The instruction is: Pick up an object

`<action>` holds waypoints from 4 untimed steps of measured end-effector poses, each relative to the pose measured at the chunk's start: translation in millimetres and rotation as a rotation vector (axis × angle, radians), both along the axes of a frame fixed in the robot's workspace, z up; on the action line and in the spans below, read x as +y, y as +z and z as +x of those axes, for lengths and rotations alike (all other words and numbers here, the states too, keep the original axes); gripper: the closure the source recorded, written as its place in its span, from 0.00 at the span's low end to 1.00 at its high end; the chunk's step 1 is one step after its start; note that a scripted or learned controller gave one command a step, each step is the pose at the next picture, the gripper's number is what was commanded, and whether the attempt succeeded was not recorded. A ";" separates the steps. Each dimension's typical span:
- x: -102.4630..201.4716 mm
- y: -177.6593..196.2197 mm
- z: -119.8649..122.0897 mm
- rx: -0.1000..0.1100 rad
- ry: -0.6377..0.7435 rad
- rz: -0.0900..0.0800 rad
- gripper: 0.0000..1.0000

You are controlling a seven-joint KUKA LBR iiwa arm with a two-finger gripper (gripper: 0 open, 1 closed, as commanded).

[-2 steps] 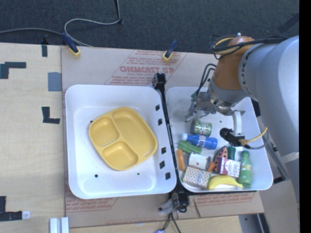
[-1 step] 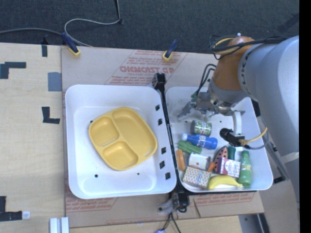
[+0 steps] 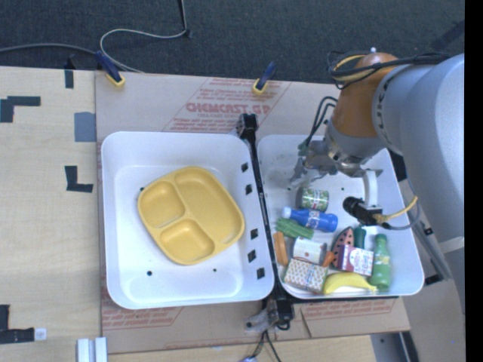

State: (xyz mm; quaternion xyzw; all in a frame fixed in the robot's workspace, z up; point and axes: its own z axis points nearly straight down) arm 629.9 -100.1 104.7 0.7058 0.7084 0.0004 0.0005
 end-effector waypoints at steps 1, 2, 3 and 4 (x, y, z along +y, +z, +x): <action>0.0 -0.2 -0.1 0.000 0.000 0.000 0.00; -0.5 -18.7 -31.0 -0.002 -0.003 -0.001 0.00; -0.8 -8.9 -30.4 -0.004 -0.002 -0.002 1.00; -0.8 -9.1 -30.6 -0.003 -0.002 -0.002 0.00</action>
